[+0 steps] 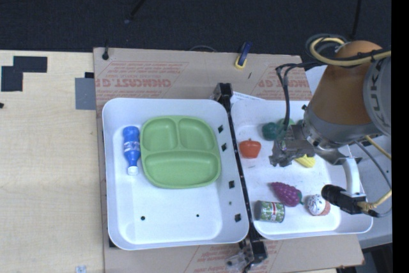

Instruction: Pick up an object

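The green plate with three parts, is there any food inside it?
No. The green divided plastic plate in the left white bin shows only bare green sections. A blue plastic bottle lies beside it, outside. What is under the plate is covered.

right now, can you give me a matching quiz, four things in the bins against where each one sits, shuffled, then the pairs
Things:
1. blue bottle
2. green divided plate
3. orange pepper toy
4. green-labelled can

Places:
A. right bin, near its front edge, lying on its side
B. left bin, against the plate's left side
C. right bin, close to the divider between the bins
D. left bin, in its middle

Pairs: 1-B, 2-D, 3-C, 4-A
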Available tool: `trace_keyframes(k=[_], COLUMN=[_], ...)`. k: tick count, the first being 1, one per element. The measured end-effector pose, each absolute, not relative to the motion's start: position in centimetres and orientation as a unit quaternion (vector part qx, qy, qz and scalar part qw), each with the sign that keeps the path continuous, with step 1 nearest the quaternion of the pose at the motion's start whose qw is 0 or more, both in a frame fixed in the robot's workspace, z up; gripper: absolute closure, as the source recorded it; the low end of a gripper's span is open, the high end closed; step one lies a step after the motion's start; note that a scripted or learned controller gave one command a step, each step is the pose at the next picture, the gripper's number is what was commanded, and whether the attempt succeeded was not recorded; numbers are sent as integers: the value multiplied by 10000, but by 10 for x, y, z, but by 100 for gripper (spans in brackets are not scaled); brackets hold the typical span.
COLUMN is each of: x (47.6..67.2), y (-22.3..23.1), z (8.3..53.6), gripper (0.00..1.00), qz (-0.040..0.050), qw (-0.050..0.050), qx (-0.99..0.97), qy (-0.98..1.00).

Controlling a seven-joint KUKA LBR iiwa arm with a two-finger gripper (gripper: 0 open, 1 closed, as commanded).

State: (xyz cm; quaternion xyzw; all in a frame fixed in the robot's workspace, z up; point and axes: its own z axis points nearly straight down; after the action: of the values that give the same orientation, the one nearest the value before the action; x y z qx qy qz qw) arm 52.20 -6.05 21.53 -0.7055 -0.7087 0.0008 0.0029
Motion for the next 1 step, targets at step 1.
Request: trace_keyframes(k=[1], x=[519], y=[-32], z=[217], gripper=[100], qz=[7], qw=[24], qx=[-7065], qy=[-7078])
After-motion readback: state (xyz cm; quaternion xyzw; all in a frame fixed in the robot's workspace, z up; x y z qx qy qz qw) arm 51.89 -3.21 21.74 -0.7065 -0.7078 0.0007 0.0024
